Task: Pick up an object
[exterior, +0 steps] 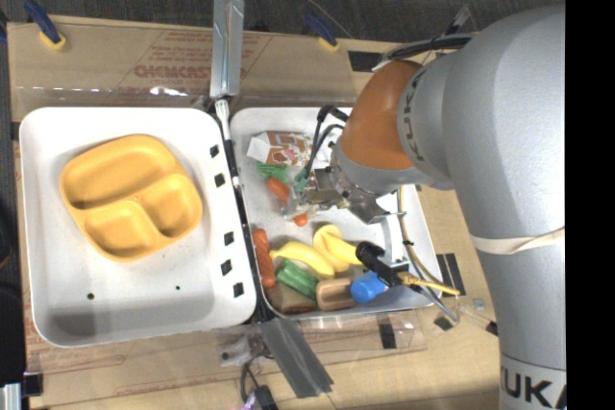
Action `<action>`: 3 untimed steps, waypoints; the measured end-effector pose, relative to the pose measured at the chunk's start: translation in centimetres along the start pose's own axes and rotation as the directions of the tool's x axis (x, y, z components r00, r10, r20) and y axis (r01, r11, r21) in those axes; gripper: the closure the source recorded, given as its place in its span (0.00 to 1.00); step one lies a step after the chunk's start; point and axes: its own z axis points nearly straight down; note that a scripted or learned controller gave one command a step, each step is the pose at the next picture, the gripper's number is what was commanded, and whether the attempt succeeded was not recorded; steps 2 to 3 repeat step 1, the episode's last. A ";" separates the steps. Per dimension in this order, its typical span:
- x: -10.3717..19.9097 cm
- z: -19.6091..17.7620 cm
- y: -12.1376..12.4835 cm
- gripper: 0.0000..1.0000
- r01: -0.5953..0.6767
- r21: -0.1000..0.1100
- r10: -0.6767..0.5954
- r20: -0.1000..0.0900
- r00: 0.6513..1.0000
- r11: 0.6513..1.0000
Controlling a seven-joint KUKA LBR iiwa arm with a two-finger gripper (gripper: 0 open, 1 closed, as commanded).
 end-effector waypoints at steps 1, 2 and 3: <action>6.5 -9.4 4.8 1.00 -0.160 -0.010 0.160 -0.001 0.987 0.987; 6.5 -9.4 4.8 1.00 -0.160 -0.010 0.160 -0.001 0.987 0.987; 6.5 -9.4 4.8 1.00 -0.160 -0.010 0.160 -0.001 0.987 0.987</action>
